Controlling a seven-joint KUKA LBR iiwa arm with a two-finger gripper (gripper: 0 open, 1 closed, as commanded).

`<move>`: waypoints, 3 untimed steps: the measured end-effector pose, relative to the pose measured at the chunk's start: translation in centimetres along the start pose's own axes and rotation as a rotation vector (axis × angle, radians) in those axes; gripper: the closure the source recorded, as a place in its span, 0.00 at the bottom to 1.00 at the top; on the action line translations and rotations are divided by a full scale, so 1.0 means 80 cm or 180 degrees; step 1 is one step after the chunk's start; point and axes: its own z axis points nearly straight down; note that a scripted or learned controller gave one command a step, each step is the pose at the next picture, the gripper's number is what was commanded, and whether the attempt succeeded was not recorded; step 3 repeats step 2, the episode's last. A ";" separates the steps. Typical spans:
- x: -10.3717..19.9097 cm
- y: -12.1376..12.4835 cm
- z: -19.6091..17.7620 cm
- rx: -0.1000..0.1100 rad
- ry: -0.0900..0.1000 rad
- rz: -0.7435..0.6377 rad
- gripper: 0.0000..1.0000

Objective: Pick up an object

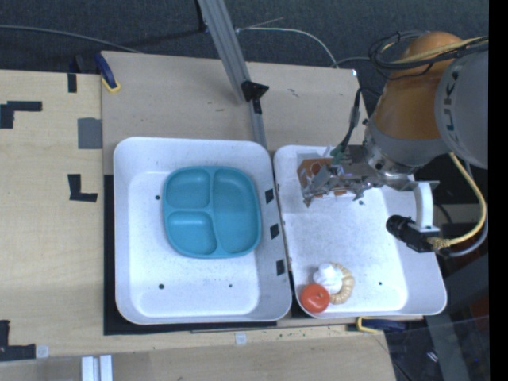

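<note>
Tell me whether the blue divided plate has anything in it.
Empty. The blue plate lies flat in the left bin, and all three of its compartments show bare blue with nothing lying in them.

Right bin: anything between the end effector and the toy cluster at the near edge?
Nothing visible. The end effector sits at the far end of the right bin, beside a brown object. Bare bin floor separates it from the orange-and-white toy cluster at the near edge.
</note>
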 end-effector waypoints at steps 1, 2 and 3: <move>0.061 -0.018 0.021 0.0010 -0.0003 0.0003 1.00; 0.125 -0.033 0.012 0.0005 -0.0001 -0.0004 1.00; 0.125 -0.033 0.012 0.0005 -0.0001 -0.0004 1.00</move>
